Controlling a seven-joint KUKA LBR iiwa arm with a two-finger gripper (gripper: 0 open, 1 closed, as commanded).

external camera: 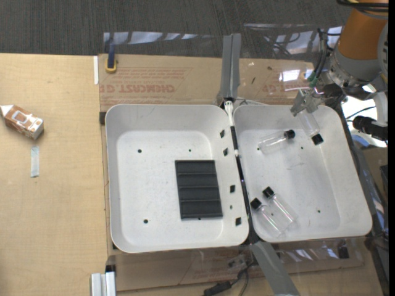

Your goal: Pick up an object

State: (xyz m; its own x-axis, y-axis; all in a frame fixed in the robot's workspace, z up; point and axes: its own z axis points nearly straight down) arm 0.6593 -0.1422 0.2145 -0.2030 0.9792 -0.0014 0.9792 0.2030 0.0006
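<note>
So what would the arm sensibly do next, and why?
Probably lower toward the clear vial in the right bin. The gripper sits above that bin's far edge with nothing visibly in it, and that black-capped vial lies nearest it. Two more vials lie by the near-left corner, farther off; the black block is in the left bin.

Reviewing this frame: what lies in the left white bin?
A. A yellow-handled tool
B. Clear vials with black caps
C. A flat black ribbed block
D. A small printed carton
C. The flat black ribbed block lies alone on the floor of the left bin; the clear vials sit in the right bin, and the small printed carton rests on the wooden bench outside both.
</note>
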